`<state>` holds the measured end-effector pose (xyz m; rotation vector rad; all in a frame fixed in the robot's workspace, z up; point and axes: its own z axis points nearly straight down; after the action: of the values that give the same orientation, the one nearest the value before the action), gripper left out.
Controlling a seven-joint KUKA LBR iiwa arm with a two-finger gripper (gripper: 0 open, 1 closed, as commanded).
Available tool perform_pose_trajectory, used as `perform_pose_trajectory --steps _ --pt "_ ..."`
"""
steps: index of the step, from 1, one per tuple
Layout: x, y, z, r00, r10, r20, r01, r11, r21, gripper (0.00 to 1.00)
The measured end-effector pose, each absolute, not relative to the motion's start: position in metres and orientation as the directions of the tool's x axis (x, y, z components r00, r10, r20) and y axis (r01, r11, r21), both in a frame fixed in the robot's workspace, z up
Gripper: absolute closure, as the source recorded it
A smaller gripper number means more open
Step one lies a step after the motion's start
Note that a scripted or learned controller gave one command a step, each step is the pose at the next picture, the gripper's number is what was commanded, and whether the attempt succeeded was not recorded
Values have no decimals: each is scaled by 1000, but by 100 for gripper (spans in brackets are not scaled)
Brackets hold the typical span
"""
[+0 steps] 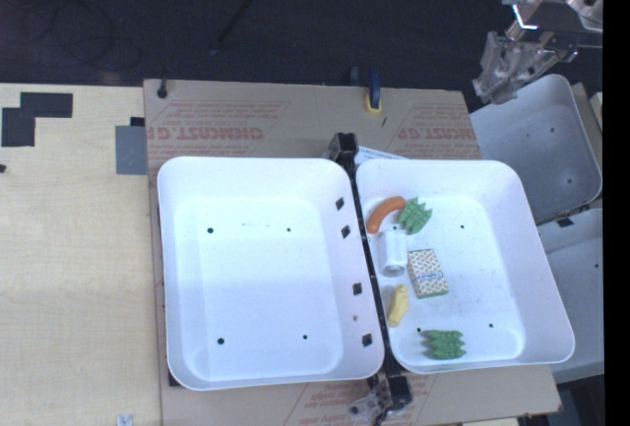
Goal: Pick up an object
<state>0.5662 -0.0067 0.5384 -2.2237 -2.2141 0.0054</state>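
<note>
The right bin (pixel 512 217) holds several small objects along its left side. An orange carrot (pixel 385 211) lies next to a green leafy piece (pixel 414 214). Below them sit a white cylinder (pixel 394 252), a patterned box (pixel 427 273), a yellow banana (pixel 398 305) and a green pea pod (pixel 443 344). My gripper (pixel 499 85) hangs high at the upper right, above the bench's back edge and well clear of the bin. Its fingers point down and appear spread, with nothing between them.
The left bin (pixel 177 217) sits beside the right one, joined by a black divider (pixel 356 247). A grey metal plate (pixel 551 139) lies to the right of the bins. A yellow and blue clamp (pixel 373 96) stands at the board's back edge.
</note>
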Motion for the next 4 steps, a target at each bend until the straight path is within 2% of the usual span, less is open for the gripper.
perform_pose_trajectory --steps 1,2,3,4 --pt "626 -29 529 2 1000 -2 1000 -2 -4 100" --pt "534 -43 486 4 1000 0 1000 -4 -7 100" --pt "584 -51 540 1 1000 -2 1000 -1 3 100" --pt "646 -86 536 2 1000 -2 1000 -2 -3 100"
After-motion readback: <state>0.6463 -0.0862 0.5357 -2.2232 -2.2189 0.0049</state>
